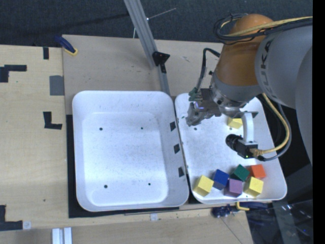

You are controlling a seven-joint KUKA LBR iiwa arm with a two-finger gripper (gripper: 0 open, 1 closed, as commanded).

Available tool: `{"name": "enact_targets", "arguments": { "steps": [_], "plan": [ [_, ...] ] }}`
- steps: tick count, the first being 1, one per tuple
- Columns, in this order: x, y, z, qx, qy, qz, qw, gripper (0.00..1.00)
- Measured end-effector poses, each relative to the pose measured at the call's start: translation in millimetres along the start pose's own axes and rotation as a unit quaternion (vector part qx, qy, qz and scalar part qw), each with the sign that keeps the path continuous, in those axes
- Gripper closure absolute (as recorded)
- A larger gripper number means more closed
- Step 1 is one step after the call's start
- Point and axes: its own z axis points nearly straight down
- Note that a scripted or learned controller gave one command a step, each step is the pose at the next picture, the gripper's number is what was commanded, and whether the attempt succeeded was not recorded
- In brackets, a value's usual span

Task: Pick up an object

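- The tool (195, 117) hangs over the right bin's (203, 151) far left corner, near its rim; its opening cannot be told.
- The blocks (231, 181) cluster along that bin's near edge; one yellow block (234, 122) sits by the arm.
- The left bin (122, 151) has open floor.

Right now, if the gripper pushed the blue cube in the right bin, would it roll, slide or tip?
The blue cube has flat faces, so it would probably slide, not roll. It looks small and rigid, likely light. The yellow cube and purple cube sit against it, so they would likely shift too.
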Motion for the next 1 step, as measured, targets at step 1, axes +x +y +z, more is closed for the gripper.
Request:
{"name": "enact_targets", "arguments": {
  "steps": [1],
  "plan": [
    [56.9,7.0,16.2,0.001,-0.001,0.0,1.0,1.0]
  ]
}}
